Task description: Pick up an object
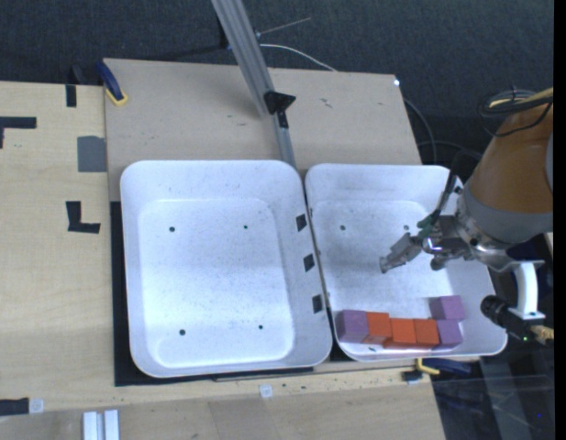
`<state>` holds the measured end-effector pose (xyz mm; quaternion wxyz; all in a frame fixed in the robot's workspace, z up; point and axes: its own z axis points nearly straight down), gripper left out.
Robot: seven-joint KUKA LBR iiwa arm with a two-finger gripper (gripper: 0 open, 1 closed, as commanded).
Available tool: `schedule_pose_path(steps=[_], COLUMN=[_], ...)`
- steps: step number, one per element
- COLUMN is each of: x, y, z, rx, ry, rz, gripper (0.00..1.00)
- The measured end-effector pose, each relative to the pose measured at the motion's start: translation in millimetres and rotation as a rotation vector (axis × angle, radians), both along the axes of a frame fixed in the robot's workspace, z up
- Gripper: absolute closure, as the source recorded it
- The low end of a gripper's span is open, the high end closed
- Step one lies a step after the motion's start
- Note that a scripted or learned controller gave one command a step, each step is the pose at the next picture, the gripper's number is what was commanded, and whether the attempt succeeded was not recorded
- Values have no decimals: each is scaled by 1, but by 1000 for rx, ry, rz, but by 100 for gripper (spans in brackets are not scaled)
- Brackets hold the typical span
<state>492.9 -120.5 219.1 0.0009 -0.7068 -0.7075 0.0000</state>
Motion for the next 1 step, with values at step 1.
schedule_pose_path(steps=[1], x=[32], y=[154], z=[19], rx=[2], ry=[0], rz=[9], gripper=[0])
